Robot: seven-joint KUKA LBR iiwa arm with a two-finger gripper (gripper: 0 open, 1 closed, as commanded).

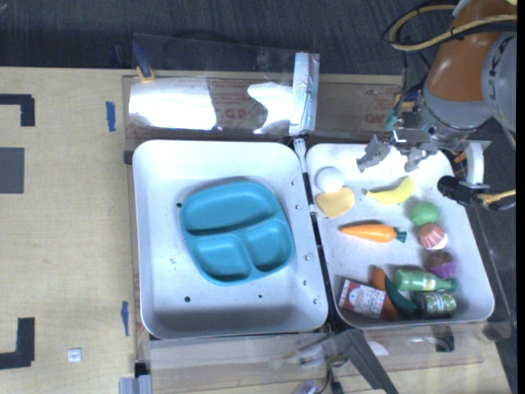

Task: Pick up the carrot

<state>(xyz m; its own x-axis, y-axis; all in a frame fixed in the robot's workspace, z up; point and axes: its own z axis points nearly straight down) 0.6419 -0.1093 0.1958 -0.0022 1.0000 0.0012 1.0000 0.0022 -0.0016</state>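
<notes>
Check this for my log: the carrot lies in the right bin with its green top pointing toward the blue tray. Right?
Not quite. In the camera view the carrot does lie in the right bin, but its green top points away from the blue tray, toward the bin's right side.

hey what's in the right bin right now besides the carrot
The right bin holds the carrot, a banana, a white egg, a green bottle and a can. Whatever lies beneath that corner pile is covered.
</notes>
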